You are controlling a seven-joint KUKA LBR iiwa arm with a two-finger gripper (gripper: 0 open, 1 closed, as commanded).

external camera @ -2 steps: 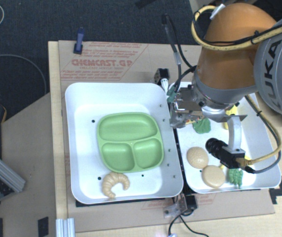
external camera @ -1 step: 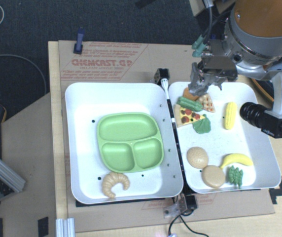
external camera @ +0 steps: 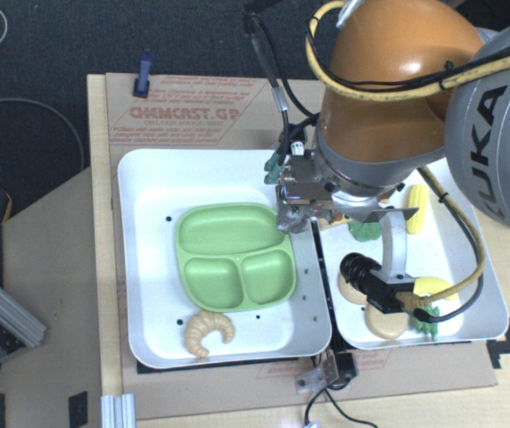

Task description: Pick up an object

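A light green divided plate (external camera: 235,257) lies in the left white bin (external camera: 141,266), with a tan croissant (external camera: 208,331) in front of it. My gripper (external camera: 294,210) hangs low over the ridge between the two bins, right at the plate's far right corner. The wrist and the big orange joint hide much of the right bin (external camera: 485,279). Nothing shows held in the gripper.
In the right bin I see a yellow corn piece (external camera: 416,208), a green item (external camera: 365,231), a yellow rounded piece (external camera: 433,286), a beige disc (external camera: 387,323) and a small green bit (external camera: 428,326). A cardboard sheet (external camera: 184,110) lies behind the bins.
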